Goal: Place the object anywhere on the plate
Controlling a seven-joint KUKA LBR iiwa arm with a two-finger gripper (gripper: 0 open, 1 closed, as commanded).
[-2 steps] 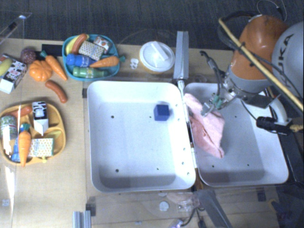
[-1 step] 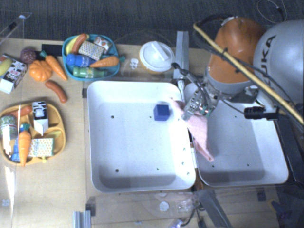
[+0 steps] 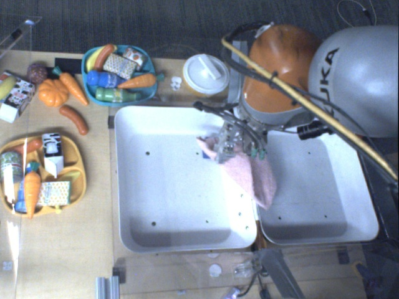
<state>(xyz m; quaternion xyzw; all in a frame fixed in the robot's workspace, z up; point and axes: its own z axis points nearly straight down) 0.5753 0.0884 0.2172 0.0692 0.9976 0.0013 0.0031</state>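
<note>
A pink plate (image 3: 254, 178) lies tilted across the divider between the two white bins, partly in the left bin (image 3: 162, 192) and partly in the right bin (image 3: 318, 192). My gripper (image 3: 234, 143) hangs right over the plate's upper left end, near the back right of the left bin. A small pinkish object with a blue spot (image 3: 208, 147) sits just left of the gripper, touching or next to the plate's edge. The gripper's body hides what is beneath it. The grey arm and its orange band (image 3: 280, 61) loom behind.
On the bench to the left stand a blue bowl (image 3: 118, 75) of toy food and a yellow dish (image 3: 42, 176) of toys. A toy pumpkin (image 3: 51, 93), a carrot and a sausage (image 3: 75, 119) lie loose. A white lidded cup (image 3: 206, 73) stands behind the left bin.
</note>
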